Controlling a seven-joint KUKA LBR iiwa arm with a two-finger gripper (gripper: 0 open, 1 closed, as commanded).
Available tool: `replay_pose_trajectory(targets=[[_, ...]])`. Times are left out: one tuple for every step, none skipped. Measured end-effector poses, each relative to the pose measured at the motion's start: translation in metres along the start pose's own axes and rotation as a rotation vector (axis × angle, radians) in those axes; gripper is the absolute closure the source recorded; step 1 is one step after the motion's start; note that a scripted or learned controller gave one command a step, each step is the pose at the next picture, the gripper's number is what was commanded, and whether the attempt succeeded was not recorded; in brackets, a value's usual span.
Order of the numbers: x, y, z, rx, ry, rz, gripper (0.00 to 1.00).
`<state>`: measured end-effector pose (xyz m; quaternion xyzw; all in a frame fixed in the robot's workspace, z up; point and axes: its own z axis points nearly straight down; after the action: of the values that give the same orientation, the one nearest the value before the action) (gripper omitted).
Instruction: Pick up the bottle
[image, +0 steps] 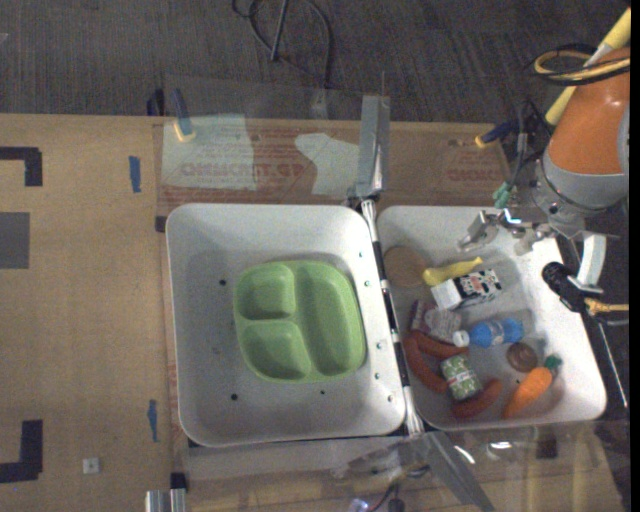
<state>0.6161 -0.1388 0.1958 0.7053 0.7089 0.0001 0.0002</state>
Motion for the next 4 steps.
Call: replay_pose_trajectory(targets=[[-0.062,-0.079,0.110,-0.003,0.003,0.093,0.00],[-0.065,-0.079,0.099,-0.007,0.001,0.099,1.00],[-0.065,-0.079,0.099,-0.007,0.001,0.099,0.00],[-0.069,-0.105,0.107,-0.009,0.016,0.087,0.00]])
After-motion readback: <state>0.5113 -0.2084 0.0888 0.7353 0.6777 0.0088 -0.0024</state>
